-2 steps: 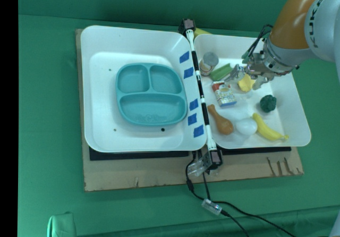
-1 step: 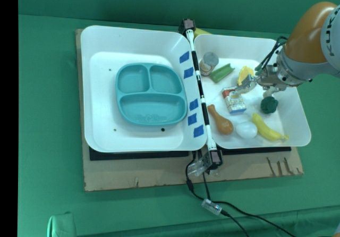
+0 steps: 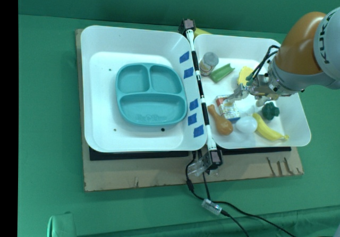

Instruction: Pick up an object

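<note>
Two shallow white bins sit side by side on the bench at frame centre. The left bin (image 3: 101,71) holds a teal divided plate (image 3: 151,94) lying flat. The right bin (image 3: 297,129) holds the loose items: a small jar (image 3: 208,62) at its upper left, a green pod-shaped piece (image 3: 222,72) just beside the jar, a yellow item (image 3: 245,75) further right, an orange drumstick-shaped toy (image 3: 220,120) near the divider, a white egg-shaped object (image 3: 246,124) touching it, a banana (image 3: 269,130) at lower right, and a dark green item (image 3: 270,110) above the banana. The gripper (image 3: 237,94) hangs low over the middle of the right bin, directly above a small printed packet (image 3: 228,107). Whether its fingers are released or clenched cannot be told. Nothing is visibly gripped.
</note>
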Motion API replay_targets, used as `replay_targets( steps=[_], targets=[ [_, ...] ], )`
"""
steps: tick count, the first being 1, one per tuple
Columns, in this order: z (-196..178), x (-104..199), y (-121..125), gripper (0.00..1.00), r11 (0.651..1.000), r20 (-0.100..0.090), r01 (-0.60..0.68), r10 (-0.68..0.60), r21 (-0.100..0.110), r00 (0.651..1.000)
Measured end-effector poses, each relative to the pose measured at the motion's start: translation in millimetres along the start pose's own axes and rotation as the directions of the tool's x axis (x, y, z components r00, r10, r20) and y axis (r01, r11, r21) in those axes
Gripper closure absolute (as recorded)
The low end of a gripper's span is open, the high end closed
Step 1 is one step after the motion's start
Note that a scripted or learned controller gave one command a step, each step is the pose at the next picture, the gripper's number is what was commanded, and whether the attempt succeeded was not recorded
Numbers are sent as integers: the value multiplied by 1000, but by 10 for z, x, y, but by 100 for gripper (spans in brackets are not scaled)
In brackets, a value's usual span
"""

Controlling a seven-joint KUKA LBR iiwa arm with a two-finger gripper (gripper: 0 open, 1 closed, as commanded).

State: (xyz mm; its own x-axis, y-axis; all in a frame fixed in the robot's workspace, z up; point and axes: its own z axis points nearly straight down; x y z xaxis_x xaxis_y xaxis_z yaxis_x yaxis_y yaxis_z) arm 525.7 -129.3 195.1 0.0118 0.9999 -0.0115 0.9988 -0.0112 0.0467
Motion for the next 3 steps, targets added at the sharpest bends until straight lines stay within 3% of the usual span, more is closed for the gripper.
replay_targets(
  steps=[1,2,3],
  targets=[
    [-5,6,-194,0,1000,-1,-1,1,-2,1000],
    [81,-616,33,0,1000,2,5,-5,21,1000],
    [51,-111,-417,0,1000,2,4,-4,18,1000]
  ],
)
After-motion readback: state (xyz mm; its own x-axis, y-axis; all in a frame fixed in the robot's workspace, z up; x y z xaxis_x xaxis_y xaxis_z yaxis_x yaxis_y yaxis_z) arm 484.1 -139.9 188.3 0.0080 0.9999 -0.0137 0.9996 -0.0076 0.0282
